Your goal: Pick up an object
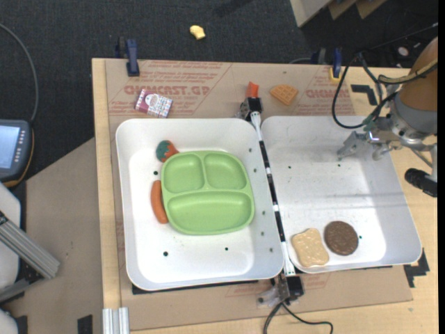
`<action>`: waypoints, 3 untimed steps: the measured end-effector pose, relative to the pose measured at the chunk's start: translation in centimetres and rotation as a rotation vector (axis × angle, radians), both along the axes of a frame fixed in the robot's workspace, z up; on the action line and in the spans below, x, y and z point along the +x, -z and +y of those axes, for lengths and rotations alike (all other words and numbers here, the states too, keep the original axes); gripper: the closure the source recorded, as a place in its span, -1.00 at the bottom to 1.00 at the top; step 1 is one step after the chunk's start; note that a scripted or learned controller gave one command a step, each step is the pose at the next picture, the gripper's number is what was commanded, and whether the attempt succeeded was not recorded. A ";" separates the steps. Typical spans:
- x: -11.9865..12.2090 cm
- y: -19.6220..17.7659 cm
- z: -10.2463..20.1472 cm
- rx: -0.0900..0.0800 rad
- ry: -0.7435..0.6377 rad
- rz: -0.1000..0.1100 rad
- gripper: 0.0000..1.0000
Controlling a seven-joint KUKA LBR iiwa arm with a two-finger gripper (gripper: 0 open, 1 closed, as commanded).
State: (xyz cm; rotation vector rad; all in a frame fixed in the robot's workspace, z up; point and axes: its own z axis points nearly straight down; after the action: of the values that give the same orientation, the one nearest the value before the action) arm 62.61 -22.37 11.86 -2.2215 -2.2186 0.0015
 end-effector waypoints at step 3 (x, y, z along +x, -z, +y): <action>-10.0 3.5 0.9 -0.003 -0.002 -0.005 -1.00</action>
State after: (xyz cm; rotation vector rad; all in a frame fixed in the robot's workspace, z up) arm 52.65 -21.45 8.31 -2.2231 -2.2257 -0.0011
